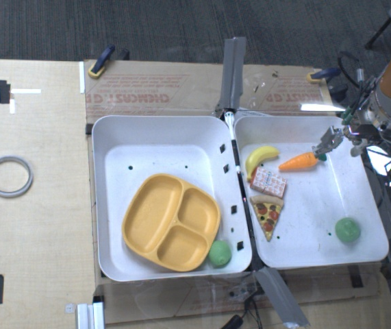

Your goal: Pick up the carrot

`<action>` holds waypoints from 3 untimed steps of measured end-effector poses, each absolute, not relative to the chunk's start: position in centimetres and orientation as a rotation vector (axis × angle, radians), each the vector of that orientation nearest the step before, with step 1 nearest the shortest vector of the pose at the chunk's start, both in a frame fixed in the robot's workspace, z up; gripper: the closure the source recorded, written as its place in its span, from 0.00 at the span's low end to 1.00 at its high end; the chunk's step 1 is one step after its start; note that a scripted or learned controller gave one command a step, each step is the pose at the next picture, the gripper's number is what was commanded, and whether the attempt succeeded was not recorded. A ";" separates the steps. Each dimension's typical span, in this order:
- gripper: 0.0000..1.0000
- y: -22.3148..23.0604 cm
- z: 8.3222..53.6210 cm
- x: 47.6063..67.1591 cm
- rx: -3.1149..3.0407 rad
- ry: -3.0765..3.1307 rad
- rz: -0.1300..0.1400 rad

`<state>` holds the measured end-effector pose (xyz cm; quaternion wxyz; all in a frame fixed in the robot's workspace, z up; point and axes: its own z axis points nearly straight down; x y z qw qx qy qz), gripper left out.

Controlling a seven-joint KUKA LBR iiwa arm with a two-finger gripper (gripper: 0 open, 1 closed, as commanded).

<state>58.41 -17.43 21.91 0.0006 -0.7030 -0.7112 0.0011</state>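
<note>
Nearest the bottom of the frame, a grey flap juts out below the seam between the two bins. Just above it, in the left bin [106, 204], a yellow divided plate [172, 221] lies tilted toward the lower right corner, with a green ball [220, 253] touching its lower right edge. In the right bin [370, 204], a second green ball [348, 230] sits near the lower right wall, well apart from everything else. Along the right bin's left side a pizza slice [268, 215] points down toward the bottom of the frame, a small red and white carton [268, 182] rests just above it and touches it, and a banana [260, 159] curves just above the carton. The carrot [299, 162] lies in the upper middle of the right bin, just right of the banana, its orange tip pointing left and its green top toward the right. The jaws [329, 144] are at the carrot's green end, in the upper right of the bin, and appear closed on that leafy top, though the contact is small and hard to make out. On the table [38, 238] at the far left lies a roll of tape [8, 176]. Behind the bins a sheet of cardboard [150, 91] spans the upper middle, held by a blue clamp [101, 61] at its upper left corner.
</note>
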 end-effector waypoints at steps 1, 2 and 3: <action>0.00 -18.1 9.2 61.1 -2.062 -2.373 0.000; 1.00 -18.2 10.2 61.2 -2.066 -2.371 -0.001; 1.00 -22.2 9.3 64.6 -1.039 -2.971 -0.001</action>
